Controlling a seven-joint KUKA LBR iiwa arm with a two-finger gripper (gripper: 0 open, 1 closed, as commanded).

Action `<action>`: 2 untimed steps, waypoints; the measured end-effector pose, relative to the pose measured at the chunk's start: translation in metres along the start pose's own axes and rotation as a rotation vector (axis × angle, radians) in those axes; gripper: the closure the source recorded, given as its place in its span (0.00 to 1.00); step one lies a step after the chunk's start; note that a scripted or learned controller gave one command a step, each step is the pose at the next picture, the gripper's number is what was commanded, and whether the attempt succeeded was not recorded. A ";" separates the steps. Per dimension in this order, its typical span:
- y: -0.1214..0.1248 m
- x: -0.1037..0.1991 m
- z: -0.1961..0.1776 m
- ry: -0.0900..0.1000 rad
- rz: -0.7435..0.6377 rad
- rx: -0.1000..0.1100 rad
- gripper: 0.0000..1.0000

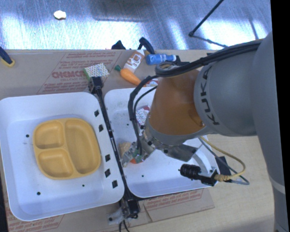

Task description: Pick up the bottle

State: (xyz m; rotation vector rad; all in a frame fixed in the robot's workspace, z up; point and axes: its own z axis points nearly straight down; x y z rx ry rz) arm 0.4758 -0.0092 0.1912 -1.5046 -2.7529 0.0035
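The arm's orange band and grey wrist [176,105] cover most of the right bin [160,184]. My gripper [139,151] is down low at that bin's left side, close to the divider. A small cluster of things with red, orange and greenish parts [132,158] lies right at its tip; I cannot tell whether this is the bottle or whether it is held. A red and white item [143,112] peeks out beside the wrist.
A yellow divided plate [66,146] lies in the left bin [21,198]. Behind the bins on the cardboard lie an orange and white bottle-like item [133,63], a blue item [159,58] and an orange piece [128,76]. Cables [224,174] trail off the wrist at right.
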 end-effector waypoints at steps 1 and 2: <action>0.003 0.004 -0.102 -0.003 -0.023 -0.004 1.00; 0.039 0.062 -0.088 -0.001 -0.022 0.000 1.00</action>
